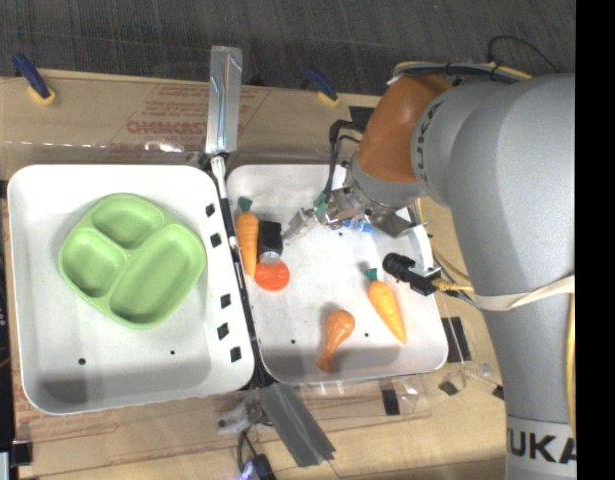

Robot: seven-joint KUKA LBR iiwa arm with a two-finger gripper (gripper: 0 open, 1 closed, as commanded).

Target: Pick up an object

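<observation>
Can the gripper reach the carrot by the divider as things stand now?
Probably yes. The gripper hangs over the right bin close to that carrot, with nothing lying on top of it; only the divider crowds its left side.

Slanted overhead view of both bins [27,268]

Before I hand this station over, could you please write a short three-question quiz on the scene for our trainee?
1. True or false: the light green three-compartment plastic plate lies in the left white bin.
2. Which item lies nearest the divider between the bins? A) the orange toy carrot with a green top B) the pale orange pear-shaped gourd toy C) the yellow-orange carrot near the right wall
3. Fill in: the arm's gripper hovers over the ___ white bin.

Key: 1 true; 2 A; 3 right.
</observation>
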